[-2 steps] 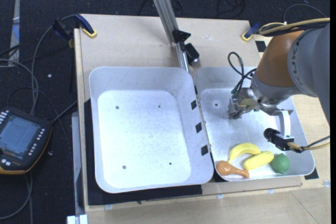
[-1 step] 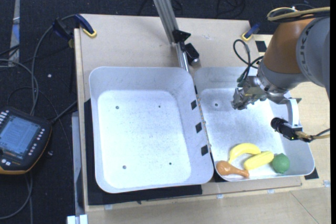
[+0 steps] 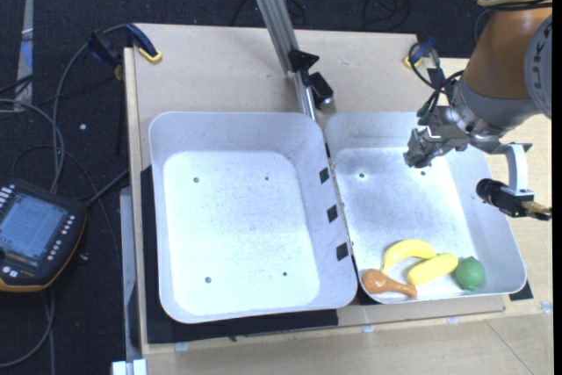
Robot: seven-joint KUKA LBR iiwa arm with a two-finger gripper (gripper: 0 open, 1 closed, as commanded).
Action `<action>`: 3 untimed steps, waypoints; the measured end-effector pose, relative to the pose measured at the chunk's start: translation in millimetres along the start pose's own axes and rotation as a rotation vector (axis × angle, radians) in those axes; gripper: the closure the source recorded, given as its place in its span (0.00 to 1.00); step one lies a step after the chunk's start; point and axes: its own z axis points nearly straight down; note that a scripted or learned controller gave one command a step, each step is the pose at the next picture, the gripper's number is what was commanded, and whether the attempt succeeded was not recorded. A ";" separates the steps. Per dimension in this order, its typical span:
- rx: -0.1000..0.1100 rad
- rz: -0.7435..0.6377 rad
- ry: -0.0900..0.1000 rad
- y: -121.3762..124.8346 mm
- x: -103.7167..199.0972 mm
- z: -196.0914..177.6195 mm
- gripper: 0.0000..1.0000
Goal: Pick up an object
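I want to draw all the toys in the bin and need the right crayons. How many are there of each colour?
Yellow: 2, a curved banana and a yellow piece beside it
Orange: 1, the pear-shaped toy
Green: 1, the round ball
Total: 4, all in the near corner of the right bin

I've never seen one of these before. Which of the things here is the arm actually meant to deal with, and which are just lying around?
Part of the job:
- end effector, over the right bin
- yellow banana
- second yellow piece
- green ball
- orange pear-shaped toy

Just lying about:
- left bin
- handheld controller
- blue clamps
- floor cables
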 end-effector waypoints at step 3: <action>0.006 -0.004 0.002 -6.3 103.5 -31.9 1.00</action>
